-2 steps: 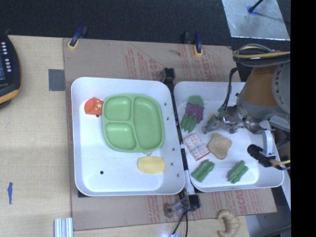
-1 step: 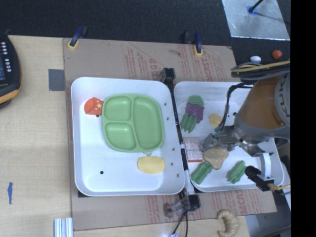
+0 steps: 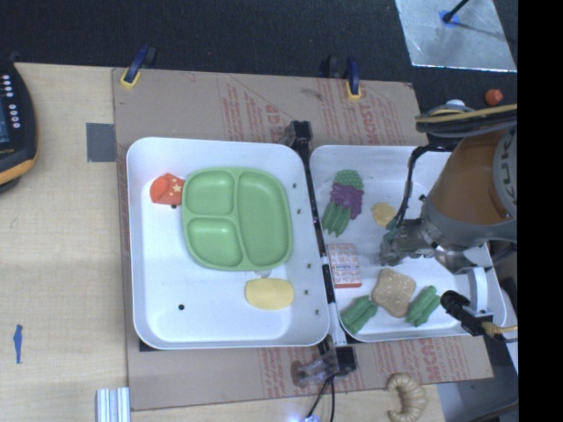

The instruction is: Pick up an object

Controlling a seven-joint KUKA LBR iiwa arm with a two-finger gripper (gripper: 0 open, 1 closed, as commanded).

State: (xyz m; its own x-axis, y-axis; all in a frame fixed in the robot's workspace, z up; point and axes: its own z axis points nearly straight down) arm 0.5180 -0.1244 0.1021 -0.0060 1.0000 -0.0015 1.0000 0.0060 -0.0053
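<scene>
Beside the tool [image 3: 393, 246] lies a rough, tan, bread-like block [image 3: 394, 291].

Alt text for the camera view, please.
The end effector hangs over the right bin, above a tan piece and green toys. The left bin holds a green divided plate, a red item and a yellow one.

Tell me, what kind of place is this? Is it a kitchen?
Probably a robot test lab, not a kitchen. A robot arm reaches over two white bins clamped to cardboard, and the food, like the green divided plate and purple grapes, looks like toys.
</scene>
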